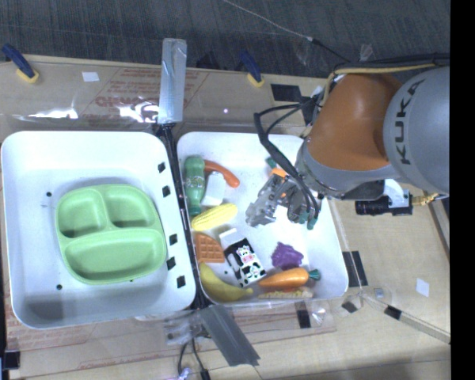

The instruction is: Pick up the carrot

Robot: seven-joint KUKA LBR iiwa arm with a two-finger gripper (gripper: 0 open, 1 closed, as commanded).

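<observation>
**Over the right bin, carrot below me**

My gripper [263, 210] hangs above the middle of the right bin [332, 248] with nothing between its fingers. The carrot [283, 278] lies near the bin's front wall, apart from me, beside a purple toy [286, 255], a banana [222, 286] and a black-and-white carton [246, 261]. The left bin [24, 212] holds a green divided tray [109, 233].

The grey arm [416, 125] enters from the right, its orange band [352, 125] above the right bin's [332, 244] right wall. The wrist angles down and left. The gripper [263, 210] hangs over that bin's middle, nothing visible between its fingers.
</observation>
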